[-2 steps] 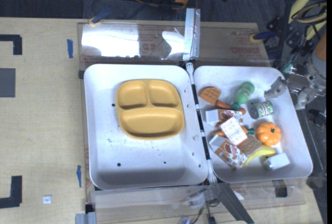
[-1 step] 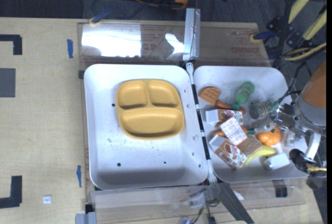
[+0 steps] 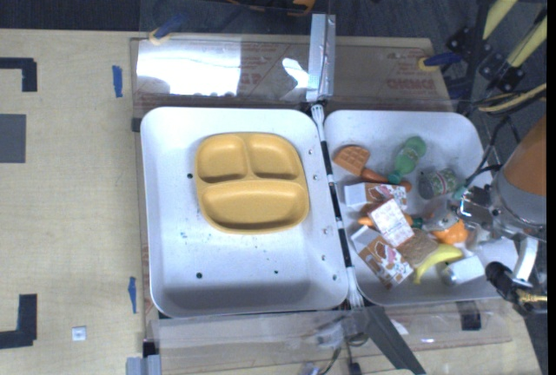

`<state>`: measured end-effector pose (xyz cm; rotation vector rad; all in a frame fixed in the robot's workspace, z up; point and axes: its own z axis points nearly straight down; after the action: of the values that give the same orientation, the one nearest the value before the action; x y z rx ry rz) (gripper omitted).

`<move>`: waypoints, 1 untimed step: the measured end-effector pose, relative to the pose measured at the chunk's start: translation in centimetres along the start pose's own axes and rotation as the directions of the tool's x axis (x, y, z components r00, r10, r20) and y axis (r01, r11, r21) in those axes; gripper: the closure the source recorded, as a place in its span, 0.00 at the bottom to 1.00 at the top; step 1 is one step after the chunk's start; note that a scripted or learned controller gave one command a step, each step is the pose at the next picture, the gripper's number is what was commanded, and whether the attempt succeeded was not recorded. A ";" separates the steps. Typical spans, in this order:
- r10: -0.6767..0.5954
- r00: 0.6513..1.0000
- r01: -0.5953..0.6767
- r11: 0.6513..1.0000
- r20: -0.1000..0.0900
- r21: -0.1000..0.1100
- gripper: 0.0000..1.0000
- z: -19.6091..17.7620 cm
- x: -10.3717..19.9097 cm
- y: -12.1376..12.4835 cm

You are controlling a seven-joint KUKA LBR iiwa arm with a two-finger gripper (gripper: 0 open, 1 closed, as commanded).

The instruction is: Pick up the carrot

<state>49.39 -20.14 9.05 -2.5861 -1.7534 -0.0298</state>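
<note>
The carrot (image 3: 375,175) looks light, stiff, smooth plastic; grip its orange middle crosswise. I cannot tell the tool's (image 3: 473,221) state.

Clutter is crowding the right bin (image 3: 465,132), leaving bare floor only toward twelve o'clock; the left bin (image 3: 174,260) is lying open around the yellow tray (image 3: 252,180)

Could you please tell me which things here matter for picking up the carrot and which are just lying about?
For the job:
carrot, orange, in the right bin
claw, beside the carrot

Lying about:
yellow divided plate in the left bin
banana
green bottle
small can
printed packets
</note>
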 end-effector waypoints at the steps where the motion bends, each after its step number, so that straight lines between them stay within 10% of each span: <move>1: 0.001 1.000 -0.001 1.000 0.005 -0.001 1.00 -0.5 -0.2 0.1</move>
<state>49.41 -20.34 9.52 -2.5897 -1.7545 -0.0247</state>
